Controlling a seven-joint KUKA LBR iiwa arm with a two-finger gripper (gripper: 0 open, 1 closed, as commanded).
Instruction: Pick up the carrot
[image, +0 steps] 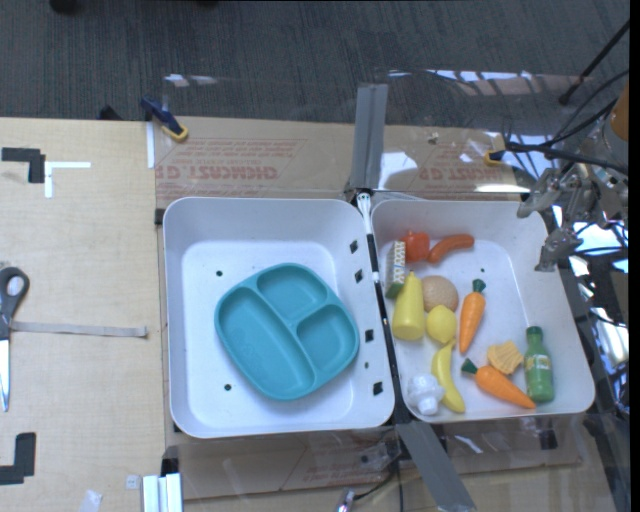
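Note:
Two orange carrots with green tops lie in the right bin (520, 262). One carrot (471, 316) stands nearly upright in the picture at the bin's middle. The other carrot (505, 388) lies slanted near the front edge, beside a green bottle (538, 365). My gripper (536, 233) hovers over the bin's far right corner, well apart from both carrots. Its fingers are open with nothing between them.
A teal divided plate (288, 330) lies in the left bin (190, 300). Around the carrots are a banana (448, 378), a yellow fruit (441, 323), a yellow squash (408, 310), a tan round (438, 292), a red sausage (452, 244), a cracker (505, 357) and a white piece (424, 393).

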